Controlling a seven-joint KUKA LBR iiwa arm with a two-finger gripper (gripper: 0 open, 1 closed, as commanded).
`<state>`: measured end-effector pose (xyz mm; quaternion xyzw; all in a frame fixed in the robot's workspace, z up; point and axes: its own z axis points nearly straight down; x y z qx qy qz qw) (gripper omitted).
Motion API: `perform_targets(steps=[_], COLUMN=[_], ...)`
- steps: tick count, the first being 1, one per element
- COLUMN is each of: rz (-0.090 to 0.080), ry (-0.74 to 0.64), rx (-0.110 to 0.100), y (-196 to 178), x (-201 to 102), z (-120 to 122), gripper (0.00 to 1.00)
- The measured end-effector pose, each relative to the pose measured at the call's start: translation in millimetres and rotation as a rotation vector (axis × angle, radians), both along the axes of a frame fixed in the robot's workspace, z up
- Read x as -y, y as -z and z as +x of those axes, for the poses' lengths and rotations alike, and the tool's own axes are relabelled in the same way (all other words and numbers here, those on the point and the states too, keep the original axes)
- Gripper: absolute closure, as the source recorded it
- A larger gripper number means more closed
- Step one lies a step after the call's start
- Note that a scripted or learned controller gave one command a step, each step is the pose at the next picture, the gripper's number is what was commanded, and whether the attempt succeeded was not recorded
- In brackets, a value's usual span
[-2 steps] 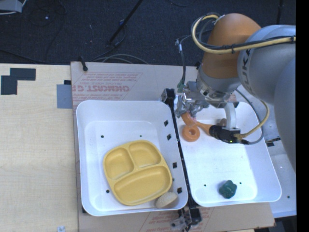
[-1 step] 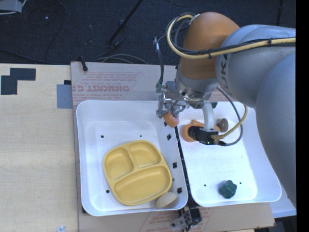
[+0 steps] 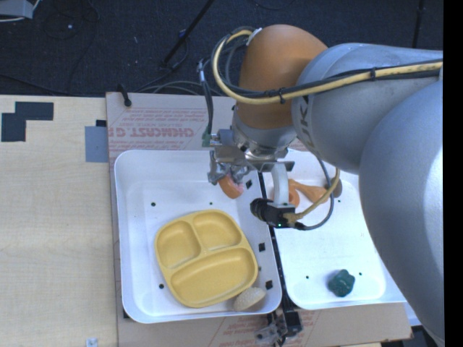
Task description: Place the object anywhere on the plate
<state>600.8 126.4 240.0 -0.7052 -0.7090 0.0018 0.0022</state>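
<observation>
Orange object [image 3: 231,187] sits right under the gripper [image 3: 233,177], in the left bin [image 3: 134,194], just past the far edge of the plate [image 3: 206,257]. Looks to me like the gripper has it pinched between the fingers, though the wrist hides a lot, so I wouldn't swear the grip is solid. I can't tell if it's lifted or resting on the bin floor.

Step-wise I'd call this the pick or early carry. Next move is short: bring it toward the camera over the plate and let go. Any compartment counts, so aim isn't fussy.

The object is small, rounded and smooth, maybe plastic toy food. The plate is a yellow divided tray with rounded corners and three sections, matte plastic by the look. A pale beige lump [image 3: 250,298] touches its near corner. In the right bin [image 3: 362,295] there's a knobbly green thing [image 3: 341,283] and another orange piece [image 3: 309,191] half behind the arm.
</observation>
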Motion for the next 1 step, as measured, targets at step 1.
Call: perform_targets(steps=[1], rz=[-0.001], ry=[0.003], rx=[0.0], y=[0.0], x=[1.9], z=[0.5], gripper=[0.0])
